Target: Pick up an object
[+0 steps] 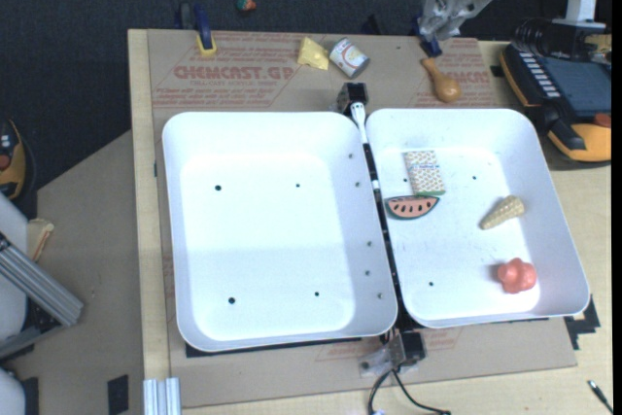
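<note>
Pincer [434,32] hangs at 1 o'clock above the bench, beyond the right bin [544,209]; whether it is spread or pressed together, I cannot tell. Inside that bin lie 4 things: checkered packet [424,172], watermelon slice [411,206], corn cob [502,212], and pink fruit [516,275] at 5 o'clock.

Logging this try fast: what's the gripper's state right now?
Gripper: cannot be told; it hangs above the bench beyond the right bin, with nothing visibly held.
</note>
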Motion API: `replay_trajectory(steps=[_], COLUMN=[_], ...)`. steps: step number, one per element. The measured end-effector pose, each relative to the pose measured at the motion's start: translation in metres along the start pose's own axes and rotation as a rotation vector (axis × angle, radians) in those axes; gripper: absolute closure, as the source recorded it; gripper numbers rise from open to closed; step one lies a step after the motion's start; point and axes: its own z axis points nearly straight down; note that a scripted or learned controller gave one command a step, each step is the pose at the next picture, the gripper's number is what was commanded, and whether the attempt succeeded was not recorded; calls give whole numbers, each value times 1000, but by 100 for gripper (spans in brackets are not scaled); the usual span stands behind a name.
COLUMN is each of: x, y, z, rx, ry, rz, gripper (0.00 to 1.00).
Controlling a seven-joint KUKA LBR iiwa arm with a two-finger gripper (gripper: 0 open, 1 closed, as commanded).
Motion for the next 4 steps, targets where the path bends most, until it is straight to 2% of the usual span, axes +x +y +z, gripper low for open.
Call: replay_trajectory(steps=[1, 2, 3, 4], x=[31, -26, -85, -149], y=[39, 23, -28, -100], z=[99, 67, 35, -19], rx=[-1, -14, -10, -20], ry=[0, -1, -1, -3], rz=[-1, 7, 9, 10], gripper=[100, 100, 100, 100])
